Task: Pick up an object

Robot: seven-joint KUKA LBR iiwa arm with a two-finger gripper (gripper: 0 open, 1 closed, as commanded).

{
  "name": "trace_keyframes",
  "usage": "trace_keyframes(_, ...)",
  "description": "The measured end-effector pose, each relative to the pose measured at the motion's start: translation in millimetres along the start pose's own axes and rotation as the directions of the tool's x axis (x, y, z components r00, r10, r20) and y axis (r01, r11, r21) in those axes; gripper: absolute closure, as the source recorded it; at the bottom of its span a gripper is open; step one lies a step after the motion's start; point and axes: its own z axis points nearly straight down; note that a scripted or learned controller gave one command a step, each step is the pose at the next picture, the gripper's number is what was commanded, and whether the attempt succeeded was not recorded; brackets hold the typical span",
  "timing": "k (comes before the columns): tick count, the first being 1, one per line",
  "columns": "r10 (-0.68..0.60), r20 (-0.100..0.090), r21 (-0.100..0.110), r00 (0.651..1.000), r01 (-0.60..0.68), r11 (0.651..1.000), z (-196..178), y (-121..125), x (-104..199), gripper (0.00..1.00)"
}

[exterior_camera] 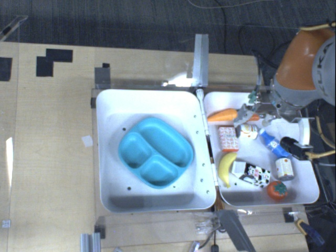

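Arm reaches in from the right, orange band high over the right bin (314,190); the hand (251,118) sits low over that bin's upper part, just above a small white-and-yellow item (248,133) and beside the carrot (227,115). The metal parts of the hand blur into the clutter beneath, so how far it is open cannot be told, and nothing can be made out in its hold. No object is singled out by the task; candidates all lie in the right bin: carrot at the top left, a small red-checked packet (228,138) below it, a banana (226,168) along the left wall, a black-and-white patterned box (255,174) near the front, a tomato-like red piece (277,190) at the front right, a blue bottle (273,144) lying aslant mid-bin, a small can (284,168) just below it. The left bin (107,156) carries a blue divided tray (155,151), well apart from the hand. Judgement: approach or descent stage, grasp not yet confirmed. Next move likely calls for closing on whatever sits directly beneath, probably the white-and-yellow item or the carrot's tip, then a straight lift. Risk: items are crowded there, so a glancing close could nudge the neighbours and come up with nothing.
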Motion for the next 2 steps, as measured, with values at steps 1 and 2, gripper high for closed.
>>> trace_keyframes(1,-0.15,0.004,-0.008,0.989,0.15,0.989,84,11,-84,0.0)
trace_keyframes(2,0.155,-0.022,-0.012,0.988,-0.155,0.988,93,26,-88,0.0)
